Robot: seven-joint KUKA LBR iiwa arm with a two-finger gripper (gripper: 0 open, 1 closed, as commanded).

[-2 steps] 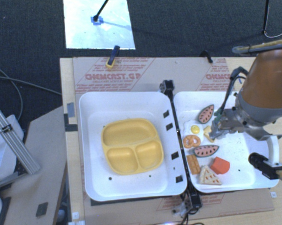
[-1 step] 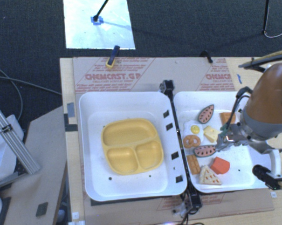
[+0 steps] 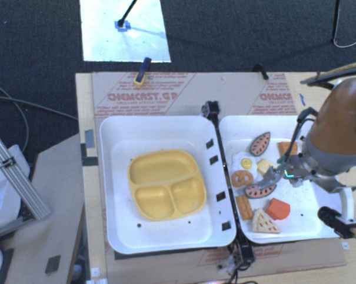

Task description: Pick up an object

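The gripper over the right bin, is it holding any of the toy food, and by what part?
Cannot be told: the gripper sits low above the watermelon slice.

One fixed cam above bench point(image 3: 164, 86) — looks down at slant, both bins in frame, mid-range.

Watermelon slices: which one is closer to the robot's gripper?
The lower watermelon slice, lying flat just beneath the gripper. The other watermelon slice stands tilted farther up the right bin.
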